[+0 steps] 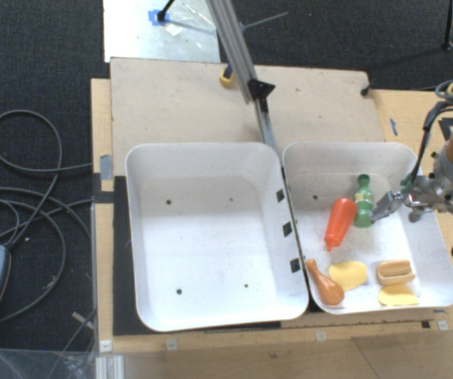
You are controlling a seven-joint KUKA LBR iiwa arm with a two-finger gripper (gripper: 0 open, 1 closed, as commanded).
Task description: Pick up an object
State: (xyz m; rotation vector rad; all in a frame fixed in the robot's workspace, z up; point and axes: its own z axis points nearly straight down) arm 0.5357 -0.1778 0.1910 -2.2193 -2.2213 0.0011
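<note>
The right bin holds several toy foods. A small green bottle lies near its middle, with an orange carrot just to its left. My gripper reaches in from the right, low in the bin, and its tip sits right beside the bottle's right side. Whether it touches the bottle I cannot tell. Nothing shows as lifted off the bin floor.
Along the right bin's front lie a brown drumstick, a yellow slice, a hot dog and a yellow wedge. The left bin stands alongside. A slanted metal pole crosses above the bins' shared wall.
</note>
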